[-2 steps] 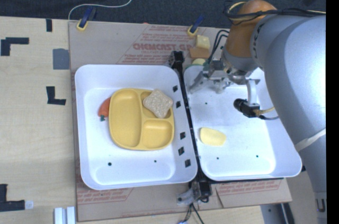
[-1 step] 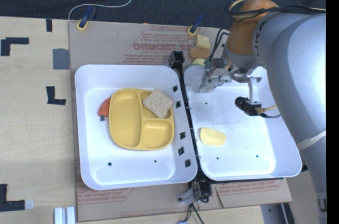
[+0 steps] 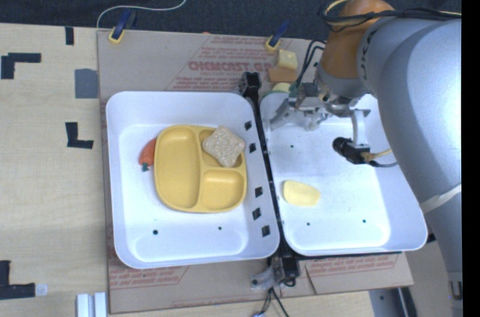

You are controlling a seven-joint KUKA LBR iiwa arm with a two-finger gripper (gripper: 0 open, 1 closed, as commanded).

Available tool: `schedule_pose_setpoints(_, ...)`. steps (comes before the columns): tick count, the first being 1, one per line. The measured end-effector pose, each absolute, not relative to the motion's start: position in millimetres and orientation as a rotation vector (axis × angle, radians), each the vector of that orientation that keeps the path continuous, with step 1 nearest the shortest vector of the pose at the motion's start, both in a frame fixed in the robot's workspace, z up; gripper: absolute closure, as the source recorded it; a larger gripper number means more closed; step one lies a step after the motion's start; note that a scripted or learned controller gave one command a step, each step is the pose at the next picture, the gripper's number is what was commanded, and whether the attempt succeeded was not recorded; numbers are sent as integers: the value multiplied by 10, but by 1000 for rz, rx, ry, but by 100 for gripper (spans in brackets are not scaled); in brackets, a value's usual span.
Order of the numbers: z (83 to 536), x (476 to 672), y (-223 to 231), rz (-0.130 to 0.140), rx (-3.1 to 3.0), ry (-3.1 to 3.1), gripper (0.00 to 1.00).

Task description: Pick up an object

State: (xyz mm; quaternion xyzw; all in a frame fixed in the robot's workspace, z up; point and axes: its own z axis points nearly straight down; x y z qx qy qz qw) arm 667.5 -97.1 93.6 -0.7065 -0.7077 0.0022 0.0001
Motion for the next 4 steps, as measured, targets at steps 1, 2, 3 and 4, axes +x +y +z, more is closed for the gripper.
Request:
schedule_pose_setpoints(1, 837, 6679, -1016, 3, -2220, -2223, 0)
schedule_pose_setpoints(2, 943, 6682, -1007, 3, -2218, -2225, 100)
schedule_pose_setpoints(3, 937, 6679, -1009, 4, -2219, -2225, 0)
schedule_pose_setpoints(4, 837, 6678, -995, 4, -2220, -2223, 0)
